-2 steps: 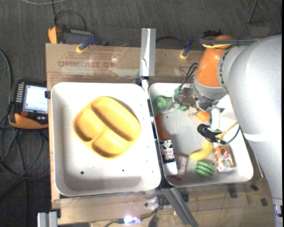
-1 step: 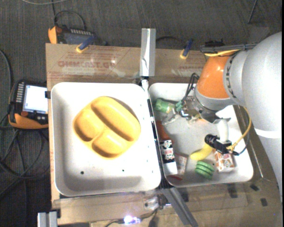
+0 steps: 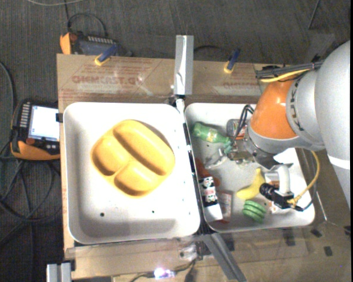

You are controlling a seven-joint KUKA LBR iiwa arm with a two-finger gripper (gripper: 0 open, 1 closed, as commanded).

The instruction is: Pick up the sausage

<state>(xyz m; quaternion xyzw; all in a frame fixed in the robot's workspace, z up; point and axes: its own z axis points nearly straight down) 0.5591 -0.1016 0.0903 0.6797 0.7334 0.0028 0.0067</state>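
Observation:
A small reddish-brown piece that looks like the sausage [image 3: 203, 171] lies at the left side of the right bin [image 3: 306, 221], close to the wall between the bins. My gripper [image 3: 229, 152] hangs over the middle of that bin, under the orange wrist band, a little up and to the right of the sausage. The wrist body covers much of the gripper. Nothing can be seen held in it.
The right bin also holds a green bottle [image 3: 209, 134], a yellow banana [image 3: 252, 187], a green ridged toy [image 3: 254, 211], a small black-and-white bottle [image 3: 209, 191] and a brownish stick [image 3: 225, 205]. A yellow divided plate [image 3: 133, 157] lies in the left bin [image 3: 82, 216].

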